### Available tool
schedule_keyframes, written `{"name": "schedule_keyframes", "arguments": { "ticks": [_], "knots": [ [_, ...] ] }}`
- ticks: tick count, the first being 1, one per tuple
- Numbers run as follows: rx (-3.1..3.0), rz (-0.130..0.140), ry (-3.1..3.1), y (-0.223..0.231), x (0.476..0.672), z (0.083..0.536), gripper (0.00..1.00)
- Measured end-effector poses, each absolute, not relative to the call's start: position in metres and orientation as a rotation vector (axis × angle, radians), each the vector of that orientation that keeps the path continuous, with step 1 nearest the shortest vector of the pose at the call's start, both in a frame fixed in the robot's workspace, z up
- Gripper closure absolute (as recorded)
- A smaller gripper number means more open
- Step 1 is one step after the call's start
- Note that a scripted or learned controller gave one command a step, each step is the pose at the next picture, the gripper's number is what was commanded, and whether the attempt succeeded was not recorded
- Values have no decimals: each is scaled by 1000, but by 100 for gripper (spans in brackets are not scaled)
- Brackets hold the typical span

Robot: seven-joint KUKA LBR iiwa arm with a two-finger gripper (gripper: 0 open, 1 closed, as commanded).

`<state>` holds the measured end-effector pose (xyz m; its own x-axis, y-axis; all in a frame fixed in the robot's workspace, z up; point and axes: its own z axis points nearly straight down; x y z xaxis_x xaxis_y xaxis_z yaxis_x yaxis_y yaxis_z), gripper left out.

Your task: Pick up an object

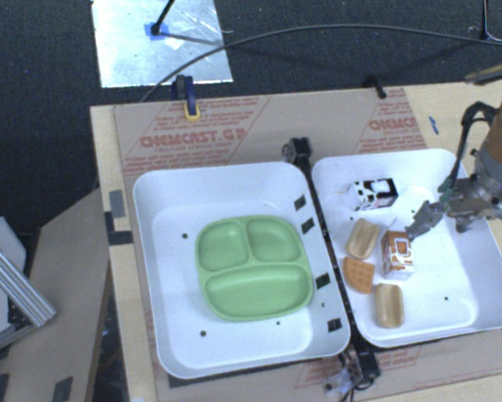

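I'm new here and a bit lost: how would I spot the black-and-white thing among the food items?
Look at the right bin. Near its far edge, above the bread-like pieces, lies the small carton. It alone is black and white; the pieces nearer you are tan, brown or orange.

Robotics lab test bench. Evidence: two shallow white plastic bins [231,184] butted side by side on a protective cardboard sheet printed "CHEMCAST GP" [193,137], held at its far edge by a blue and yellow clamp [187,96]. Also dark carpet floor [24,77], loose black cables [322,29], and an aluminium extrusion frame [9,279] at left.
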<state>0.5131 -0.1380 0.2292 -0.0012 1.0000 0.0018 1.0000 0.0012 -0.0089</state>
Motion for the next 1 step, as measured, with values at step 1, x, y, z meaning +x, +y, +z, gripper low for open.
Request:
{"name": "schedule_keyframes", "arguments": {
  "ticks": [1],
  "knots": [
    [-2218, -2, -2226, -138, 516, 234, 0]
  ]
}}
